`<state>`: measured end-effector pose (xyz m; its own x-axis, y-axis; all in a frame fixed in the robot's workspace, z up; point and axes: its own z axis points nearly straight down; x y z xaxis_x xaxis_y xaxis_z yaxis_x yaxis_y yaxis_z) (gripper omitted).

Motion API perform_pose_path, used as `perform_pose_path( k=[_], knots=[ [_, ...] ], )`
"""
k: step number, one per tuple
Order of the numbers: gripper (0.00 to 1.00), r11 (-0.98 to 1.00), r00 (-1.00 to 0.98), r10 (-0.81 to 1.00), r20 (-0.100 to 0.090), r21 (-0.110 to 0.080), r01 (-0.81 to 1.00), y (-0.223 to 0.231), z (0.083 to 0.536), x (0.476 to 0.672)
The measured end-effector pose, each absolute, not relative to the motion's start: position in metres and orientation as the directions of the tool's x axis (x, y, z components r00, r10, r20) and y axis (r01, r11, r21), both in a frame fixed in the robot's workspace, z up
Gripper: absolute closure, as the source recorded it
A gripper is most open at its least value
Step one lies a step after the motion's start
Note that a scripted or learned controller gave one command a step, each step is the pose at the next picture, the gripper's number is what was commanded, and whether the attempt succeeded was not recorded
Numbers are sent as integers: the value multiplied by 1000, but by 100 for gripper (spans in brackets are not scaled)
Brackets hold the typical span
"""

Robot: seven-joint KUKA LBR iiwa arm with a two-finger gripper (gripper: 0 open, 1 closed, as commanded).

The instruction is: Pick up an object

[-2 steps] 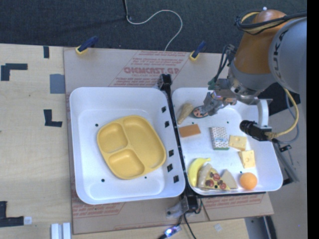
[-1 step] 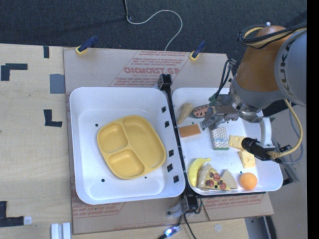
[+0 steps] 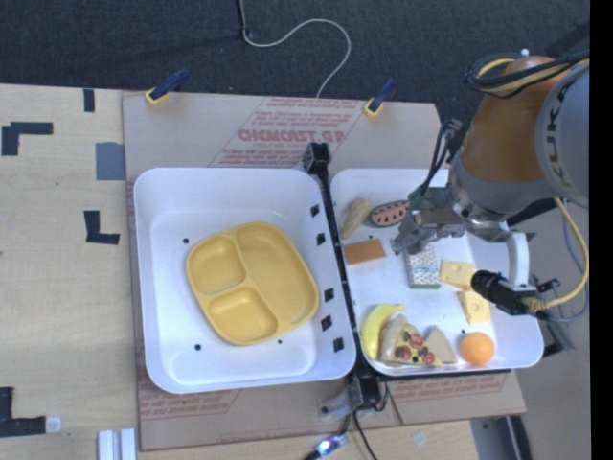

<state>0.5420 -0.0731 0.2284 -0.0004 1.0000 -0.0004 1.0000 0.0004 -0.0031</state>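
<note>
The right bin (image 3: 498, 357) holds several toy foods. At its far left lie a pale beige piece (image 3: 355, 216), a watermelon slice (image 3: 389, 213) and a brown toast square (image 3: 364, 251). A grey speckled block (image 3: 422, 269) sits in the middle, with two cheese wedges (image 3: 457, 274) (image 3: 474, 307) to its right. Along the near wall are a banana (image 3: 375, 326), a pizza slice (image 3: 410, 345), a tan wedge (image 3: 442, 345) and an orange (image 3: 477, 349). My gripper (image 3: 418, 236) hangs low over the bin, just above the far end of the speckled block and right of the toast.
The left bin (image 3: 153, 257) holds a yellow divided plate (image 3: 251, 282). A black divider (image 3: 330, 257) runs between the two bins. The arm's grey and orange body (image 3: 508, 151) covers the right bin's far right corner. Cables (image 3: 527, 300) hang over that bin's right wall.
</note>
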Motion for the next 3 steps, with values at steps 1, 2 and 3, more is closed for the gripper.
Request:
perform_pose_path(
  k=[1, 2, 3],
  knots=[
    [100, 0, 0, 1000, 0, -4, 1000, -71, 226, 523],
    [100, 1, -1, 1000, -1, -3, 1000, -68, 214, 535],
    [100, 1, -1, 1000, 0, -1, 1000, -73, 231, 526]
  ],
)
